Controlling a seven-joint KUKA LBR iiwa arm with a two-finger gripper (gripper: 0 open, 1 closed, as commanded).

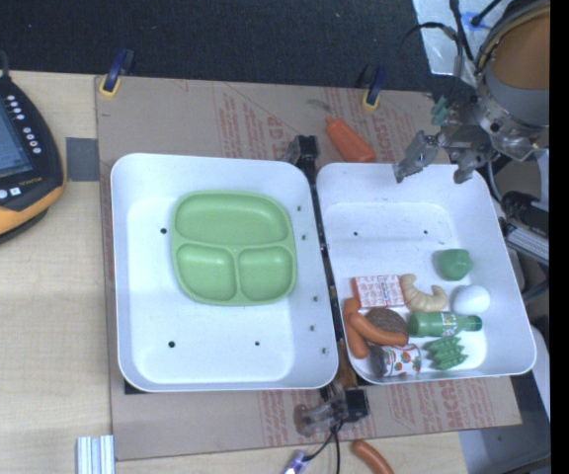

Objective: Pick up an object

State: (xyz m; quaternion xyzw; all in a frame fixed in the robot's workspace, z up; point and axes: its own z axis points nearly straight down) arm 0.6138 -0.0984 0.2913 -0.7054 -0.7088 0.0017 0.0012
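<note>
My gripper hangs over the far edge of the right bin, its two dark fingers spread apart with nothing between them. Small objects crowd the near right corner of that bin: a green round piece, a white egg, a green bottle, a red-and-white packet, a beige croissant shape, an orange sausage and a leafy green piece. They all lie well below the gripper in the view.
The left bin holds a green divided plate. An orange carrot lies on the cardboard behind the bins. Another orange piece sits at the front edge. A teach pendant rests at far left.
</note>
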